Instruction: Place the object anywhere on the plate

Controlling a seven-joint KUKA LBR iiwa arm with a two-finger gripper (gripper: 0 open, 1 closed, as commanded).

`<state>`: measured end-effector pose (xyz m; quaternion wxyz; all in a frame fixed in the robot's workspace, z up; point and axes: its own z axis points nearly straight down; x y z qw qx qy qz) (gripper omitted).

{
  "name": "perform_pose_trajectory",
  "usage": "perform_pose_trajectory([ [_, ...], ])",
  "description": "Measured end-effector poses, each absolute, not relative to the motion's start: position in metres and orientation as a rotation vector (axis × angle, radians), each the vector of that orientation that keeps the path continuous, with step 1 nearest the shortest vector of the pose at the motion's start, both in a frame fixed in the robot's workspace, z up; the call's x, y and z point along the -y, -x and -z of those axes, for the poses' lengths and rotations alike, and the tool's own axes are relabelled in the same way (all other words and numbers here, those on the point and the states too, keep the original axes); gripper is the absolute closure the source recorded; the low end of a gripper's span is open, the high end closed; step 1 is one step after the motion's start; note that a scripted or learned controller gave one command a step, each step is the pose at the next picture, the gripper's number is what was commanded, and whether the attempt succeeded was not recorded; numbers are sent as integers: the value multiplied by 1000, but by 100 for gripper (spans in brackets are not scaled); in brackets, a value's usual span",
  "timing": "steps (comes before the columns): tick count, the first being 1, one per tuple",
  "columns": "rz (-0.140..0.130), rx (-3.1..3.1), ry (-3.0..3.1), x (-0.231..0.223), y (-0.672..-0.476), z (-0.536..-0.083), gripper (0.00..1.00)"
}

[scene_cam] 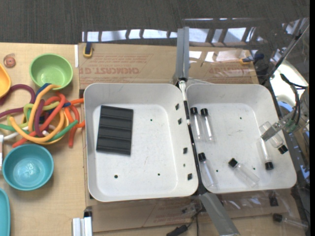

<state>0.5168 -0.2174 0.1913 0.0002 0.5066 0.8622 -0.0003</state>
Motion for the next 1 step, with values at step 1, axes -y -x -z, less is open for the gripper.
perform_pose_trajectory([
  [1, 0, -2751, -1521, 196, -477, -157, 100],
])
